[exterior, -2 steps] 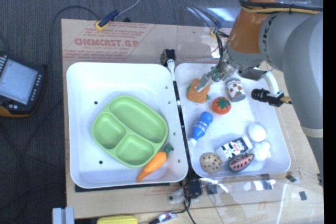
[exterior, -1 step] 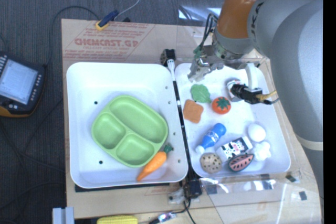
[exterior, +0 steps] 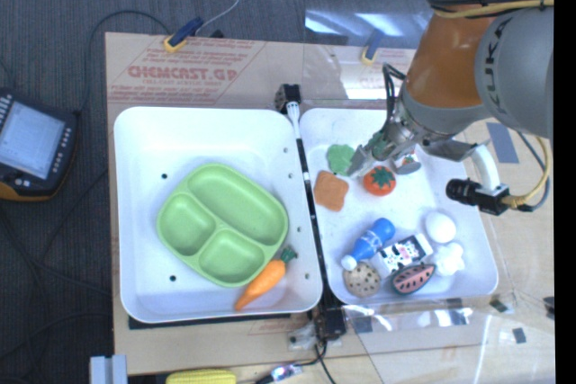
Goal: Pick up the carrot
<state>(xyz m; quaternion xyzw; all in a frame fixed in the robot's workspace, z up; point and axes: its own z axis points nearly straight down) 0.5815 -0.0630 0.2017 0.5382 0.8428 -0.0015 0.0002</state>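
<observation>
We see the grey, orange-banded arm [exterior: 468,58] reaching over the right white bin [exterior: 481,270], gripper [exterior: 382,153] low near a red tomato [exterior: 380,181]. Can't tell its grip state. The orange carrot [exterior: 264,280] lies in the left bin [exterior: 135,193].

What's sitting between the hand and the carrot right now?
In the camera view, an orange block and the bins' divider wall lie between the hand and the carrot.

The arm [exterior: 490,58] is a thick grey cylinder lettered "KUKA", with a broad orange band, black cables looping around it, and a small metallic tool [exterior: 385,148] beneath the band.
</observation>
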